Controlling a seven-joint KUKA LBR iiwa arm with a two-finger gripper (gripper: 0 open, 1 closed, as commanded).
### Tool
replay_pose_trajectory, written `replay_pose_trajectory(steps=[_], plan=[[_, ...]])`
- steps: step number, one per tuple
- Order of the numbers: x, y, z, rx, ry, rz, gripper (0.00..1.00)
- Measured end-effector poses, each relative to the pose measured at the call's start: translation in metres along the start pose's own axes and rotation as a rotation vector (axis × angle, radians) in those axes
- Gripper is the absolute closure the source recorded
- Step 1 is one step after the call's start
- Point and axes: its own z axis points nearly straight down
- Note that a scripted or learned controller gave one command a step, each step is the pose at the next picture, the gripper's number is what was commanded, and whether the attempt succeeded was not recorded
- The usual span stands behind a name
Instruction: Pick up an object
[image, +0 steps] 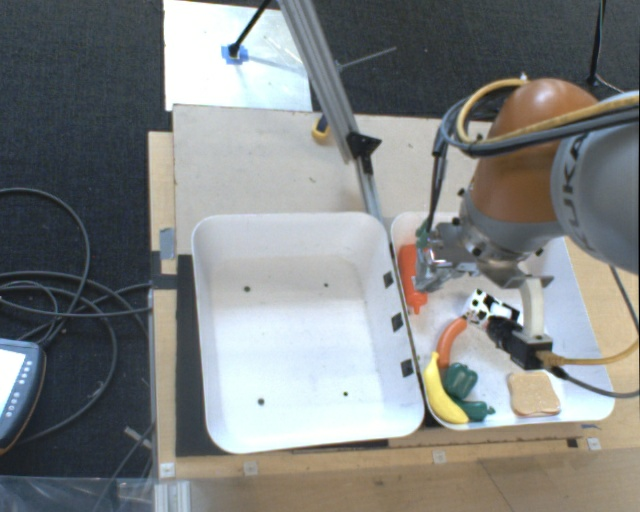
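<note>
My gripper (428, 270) hangs low over the left part of the right bin (585, 300), under the grey arm and its orange band (530, 110). Right beside it, against the bin's left wall, lies a long orange-red piece (408, 277); whether the gripper touches it is hidden by the wrist. Closer to the front lie a smaller orange piece (450, 336), a yellow banana (440, 390), a green pepper (463, 385) and a slice of toast (533, 394). A black-and-white toy (483, 304) sits just under the wrist.
The left bin (215, 300) stands beside the right one, sharing a raised middle rim. A grey camera pole (335, 90) slants down to that rim from the top. Cables and a tablet (15, 385) lie on the floor at the left.
</note>
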Motion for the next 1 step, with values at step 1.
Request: replay_pose_trajectory(steps=[1], plan=[[0.0531,0.0145,-0.0025,0.001,0.002,-0.001,1.0]])
